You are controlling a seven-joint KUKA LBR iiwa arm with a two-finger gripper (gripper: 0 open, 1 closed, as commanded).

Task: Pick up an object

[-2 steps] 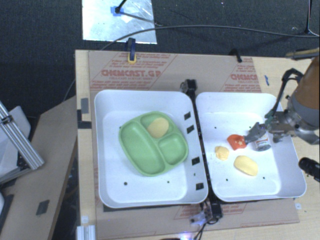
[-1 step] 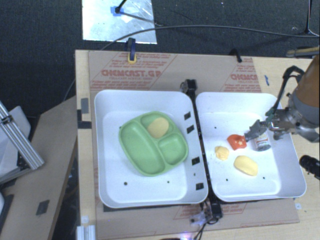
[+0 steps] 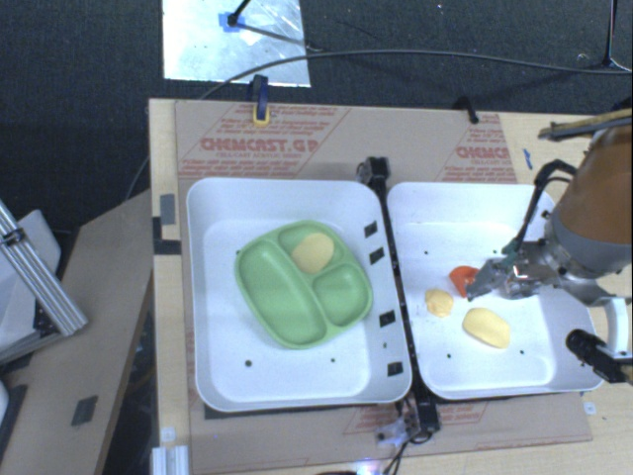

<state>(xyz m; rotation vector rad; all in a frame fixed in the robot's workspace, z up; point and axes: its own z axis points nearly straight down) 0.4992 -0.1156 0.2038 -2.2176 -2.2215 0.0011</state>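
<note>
We see two white bins side by side on the bench. The left bin point(image 3: 227, 364) holds a green plate point(image 3: 297, 290) with three parts, and a yellow lump point(image 3: 314, 252) sits in the top part of that plate. The right bin point(image 3: 514, 369) is in the lower right of the frame. In it we see a red thing point(image 3: 462, 278), a small yellow thing point(image 3: 439, 303) just below and to the left of it, and a bigger yellow thing point(image 3: 487, 327) lower down, near the middle of the bin. The grey arm point(image 3: 593, 216) comes in from the right side of the frame. Its hand point(image 3: 495, 279) is down low in the right bin, right next to the red thing. We cannot tell how the hand is set, or whether it has hold of anything.
</note>
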